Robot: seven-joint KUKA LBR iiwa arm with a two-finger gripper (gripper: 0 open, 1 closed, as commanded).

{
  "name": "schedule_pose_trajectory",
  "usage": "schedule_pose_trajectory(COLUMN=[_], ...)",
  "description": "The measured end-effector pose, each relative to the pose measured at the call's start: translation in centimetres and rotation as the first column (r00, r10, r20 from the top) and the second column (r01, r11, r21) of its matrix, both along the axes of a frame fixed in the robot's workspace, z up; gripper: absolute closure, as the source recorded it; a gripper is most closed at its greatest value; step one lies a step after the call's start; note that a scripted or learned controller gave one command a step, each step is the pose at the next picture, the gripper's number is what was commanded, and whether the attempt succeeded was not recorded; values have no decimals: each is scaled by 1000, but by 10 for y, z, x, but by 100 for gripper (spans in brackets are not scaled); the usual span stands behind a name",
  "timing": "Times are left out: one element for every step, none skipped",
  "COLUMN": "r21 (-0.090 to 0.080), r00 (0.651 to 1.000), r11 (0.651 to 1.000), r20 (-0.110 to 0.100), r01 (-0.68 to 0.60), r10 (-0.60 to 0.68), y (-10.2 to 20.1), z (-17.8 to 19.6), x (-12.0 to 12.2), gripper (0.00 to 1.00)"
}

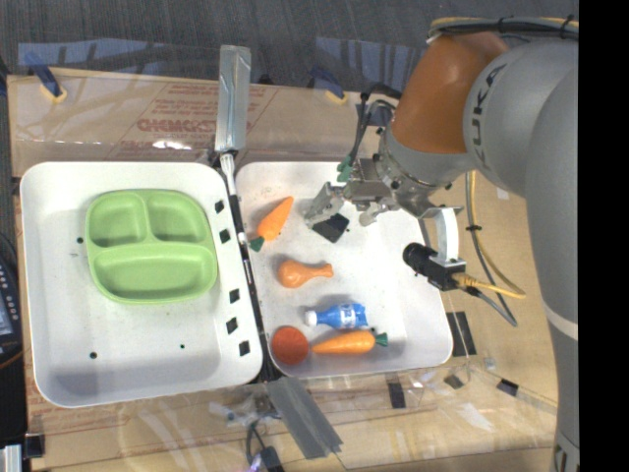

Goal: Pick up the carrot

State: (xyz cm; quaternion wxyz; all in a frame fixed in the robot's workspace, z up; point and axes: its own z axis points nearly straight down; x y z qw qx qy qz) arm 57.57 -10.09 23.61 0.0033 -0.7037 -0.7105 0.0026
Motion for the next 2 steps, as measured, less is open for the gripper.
schedule_pose_trajectory(r21=[-1, 0], r00=[997, 997], r11=[997, 997], r20=[3, -2], r01=[-77, 73], r10=[77, -73], y=[9, -10], z=[-147, -148], x=[67, 42], gripper=[0, 0])
